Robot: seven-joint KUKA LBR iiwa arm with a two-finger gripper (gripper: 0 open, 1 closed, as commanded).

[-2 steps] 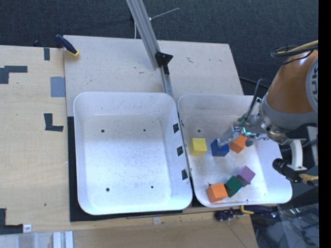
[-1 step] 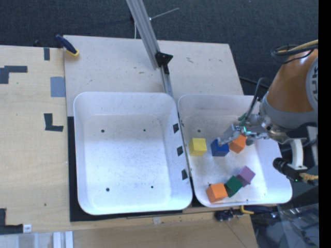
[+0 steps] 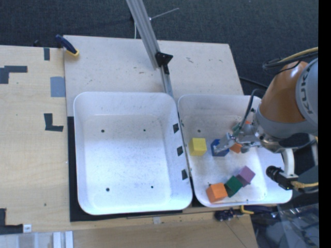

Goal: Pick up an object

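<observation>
Overhead view of the desk (image 3: pixel 129 71) with two shallow white bins side by side. The right bin (image 3: pixel 207 107) carries all the loose items: a yellow cube (image 3: pixel 198 146) near its left wall, and a cluster toward the near edge formed by an orange cube (image 3: pixel 217 191), a green block (image 3: pixel 235 185) and a purple block (image 3: pixel 246 174), touching or nearly so. The arm enters from the right and lowers its gripper (image 3: pixel 232 144) into the middle of this bin, where a blue object (image 3: pixel 220 149) and a small orange piece (image 3: pixel 236 149) lie at its tip. This low pose suits a grasp attempt on one of these two. Whether the fingers are parted or closed, or grip anything, cannot be told. The left bin (image 3: pixel 83 154) holds no objects, probably serving as the destination.
</observation>
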